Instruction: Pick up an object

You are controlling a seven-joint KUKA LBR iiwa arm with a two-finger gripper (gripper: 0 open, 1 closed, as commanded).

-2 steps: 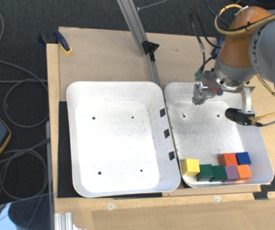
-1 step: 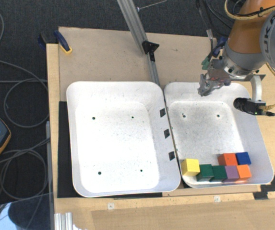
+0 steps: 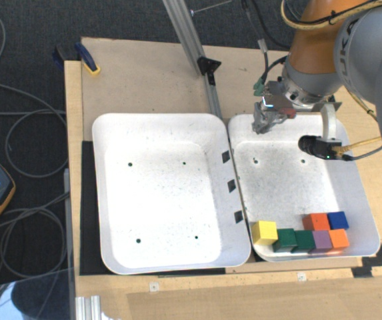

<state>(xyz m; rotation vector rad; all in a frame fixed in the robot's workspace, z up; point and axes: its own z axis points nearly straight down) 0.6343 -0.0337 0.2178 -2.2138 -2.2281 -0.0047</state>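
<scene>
Where cubes (image 3: 302,233) cluster, speckled plastic.

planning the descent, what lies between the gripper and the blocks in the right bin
In the camera view, bare speckled floor of the right bin separates the gripper from the blocks.

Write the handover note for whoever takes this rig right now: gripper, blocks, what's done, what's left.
Gripper: up over the far edge of the right bin, nothing seen in it.
Blocks: all clustered at the right bin's near edge, far from the gripper. Yellow block at the left end, then two green blocks, purple block and orange block along the front; red-orange block and blue block behind them. They sit packed against one another.
Left bin: white, speckled.
Done: no pick yet.
Left: bring the gripper down to the near edge and lift one block; the yellow one looks most exposed.
</scene>
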